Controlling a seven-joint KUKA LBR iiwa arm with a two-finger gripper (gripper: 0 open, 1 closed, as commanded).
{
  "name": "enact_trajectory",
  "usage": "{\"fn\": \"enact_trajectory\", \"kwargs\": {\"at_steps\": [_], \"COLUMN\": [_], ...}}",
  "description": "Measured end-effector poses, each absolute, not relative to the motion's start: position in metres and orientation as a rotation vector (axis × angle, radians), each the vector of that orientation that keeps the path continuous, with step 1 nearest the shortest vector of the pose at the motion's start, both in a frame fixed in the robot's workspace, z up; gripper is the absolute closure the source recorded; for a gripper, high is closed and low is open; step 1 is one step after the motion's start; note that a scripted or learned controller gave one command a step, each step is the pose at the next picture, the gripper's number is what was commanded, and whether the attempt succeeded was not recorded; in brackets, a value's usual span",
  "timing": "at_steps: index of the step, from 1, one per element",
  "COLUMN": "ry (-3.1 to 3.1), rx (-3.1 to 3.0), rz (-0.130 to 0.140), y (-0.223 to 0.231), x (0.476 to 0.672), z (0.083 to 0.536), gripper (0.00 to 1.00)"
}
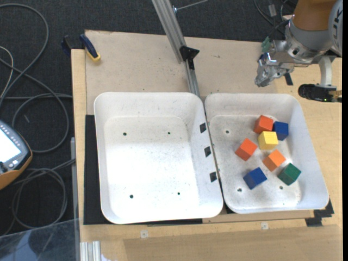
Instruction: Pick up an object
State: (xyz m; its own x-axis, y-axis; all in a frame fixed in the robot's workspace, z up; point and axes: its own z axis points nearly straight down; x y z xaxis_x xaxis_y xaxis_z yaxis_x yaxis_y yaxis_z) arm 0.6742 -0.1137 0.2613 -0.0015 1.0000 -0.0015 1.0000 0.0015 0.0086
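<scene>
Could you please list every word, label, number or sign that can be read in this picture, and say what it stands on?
No text can be read anywhere.
The lit screen of the orange handheld control pendant at the left edge: too small and blurred to read.
The seven coloured cubes in the right-hand shallow white bin, the left-hand shallow white bin and the wooden bench bear no markings.

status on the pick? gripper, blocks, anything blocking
Gripper above the right bin's far rim, nothing between its fingers. Seven blocks clustered in that bin. Nothing lies over the blocks.
</scene>
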Motion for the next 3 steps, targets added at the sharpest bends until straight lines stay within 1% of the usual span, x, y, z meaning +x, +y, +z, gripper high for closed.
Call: {"fn": "enact_trajectory", "kwargs": {"at_steps": [1, 2, 3], "ry": [2.23, 2.232, 2.231], "rx": [2.217, 2.215, 2.217], "rz": [0.001, 0.003, -0.001], "y": [-0.056, 0.002, 0.054], "x": [0.669, 0.663, 0.653], "z": [0.248, 0.257, 0.242], "gripper": [1.0, 1.0, 1.0]}}
